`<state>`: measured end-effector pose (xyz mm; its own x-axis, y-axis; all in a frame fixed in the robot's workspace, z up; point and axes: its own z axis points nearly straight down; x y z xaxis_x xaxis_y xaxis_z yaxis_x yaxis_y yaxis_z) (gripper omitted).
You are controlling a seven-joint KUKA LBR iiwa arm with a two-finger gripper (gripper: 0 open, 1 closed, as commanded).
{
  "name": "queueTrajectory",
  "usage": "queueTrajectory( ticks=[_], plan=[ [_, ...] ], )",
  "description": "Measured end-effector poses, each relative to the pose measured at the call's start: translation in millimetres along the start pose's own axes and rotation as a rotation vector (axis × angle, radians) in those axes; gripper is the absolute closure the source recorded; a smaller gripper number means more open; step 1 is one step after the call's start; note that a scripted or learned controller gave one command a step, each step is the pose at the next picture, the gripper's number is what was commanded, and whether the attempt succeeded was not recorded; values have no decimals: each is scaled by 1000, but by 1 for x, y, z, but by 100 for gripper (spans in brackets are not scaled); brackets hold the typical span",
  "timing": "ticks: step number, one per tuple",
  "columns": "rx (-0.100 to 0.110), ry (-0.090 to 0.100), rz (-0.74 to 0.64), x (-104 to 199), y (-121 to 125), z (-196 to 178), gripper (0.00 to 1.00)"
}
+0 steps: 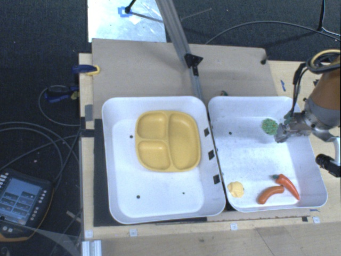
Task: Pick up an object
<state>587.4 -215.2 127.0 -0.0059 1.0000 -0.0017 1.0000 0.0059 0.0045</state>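
Camera view: broccoli [269, 126] sits just left of the gripper [282, 134], grip unclear; arm [323, 103] leans in from the right.

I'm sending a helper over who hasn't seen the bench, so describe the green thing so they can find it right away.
Look at the right-hand white bin, the one without the yellow divided plate. Near its far right side sits a small green ball-like lump, just beside the pincer. It's the only green item; the others lie along the near edge: a yellow piece, an orange sausage, a red pepper.
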Motion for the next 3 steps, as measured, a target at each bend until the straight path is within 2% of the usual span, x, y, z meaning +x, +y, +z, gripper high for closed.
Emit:
queueTrajectory(
  ticks=[2, 3],
  plan=[
    [-5, -1, -2, 11, 16, -123, 100],
    [-3, -1, -2, 10, 18, -170, 100]
  ],
)
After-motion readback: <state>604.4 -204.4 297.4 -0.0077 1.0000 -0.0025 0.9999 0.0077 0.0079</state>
